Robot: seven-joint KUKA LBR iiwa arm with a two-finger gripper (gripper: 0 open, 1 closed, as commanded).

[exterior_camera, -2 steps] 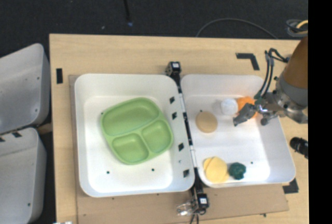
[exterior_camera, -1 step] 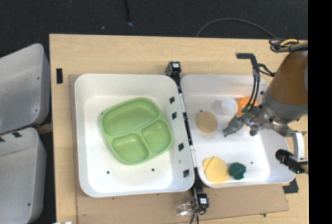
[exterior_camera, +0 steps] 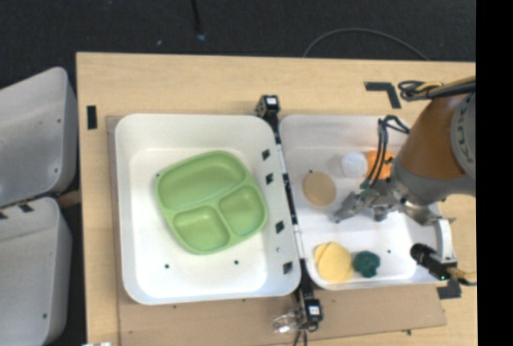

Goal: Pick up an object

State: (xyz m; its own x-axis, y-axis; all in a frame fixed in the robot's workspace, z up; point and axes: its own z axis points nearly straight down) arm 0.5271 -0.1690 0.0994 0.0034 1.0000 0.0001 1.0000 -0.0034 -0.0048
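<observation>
Robot arm (exterior_camera: pixel 437 148) reaches into right bin (exterior_camera: pixel 321 132) w/ jaws (exterior_camera: pixel 361 207) near tan disc (exterior_camera: pixel 319 189). Can't tell if jaws open or closed. Green tray (exterior_camera: pixel 211 201) sits in left bin (exterior_camera: pixel 136 256).

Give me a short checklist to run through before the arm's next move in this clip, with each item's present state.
1. Tool over the right bin: ok.
2. Object between its fingers: cannot tell.
3. Nearest target, the tan disc, lies apart from the bin wall: ok.
4. Yellow object and dark green object free to grasp: not ok, they sit side by side against the front wall.
5. White ball and orange object reachable: cannot tell, the arm partly covers them.
6. Green divided plate lies in the left bin, out of the way: ok.
</observation>
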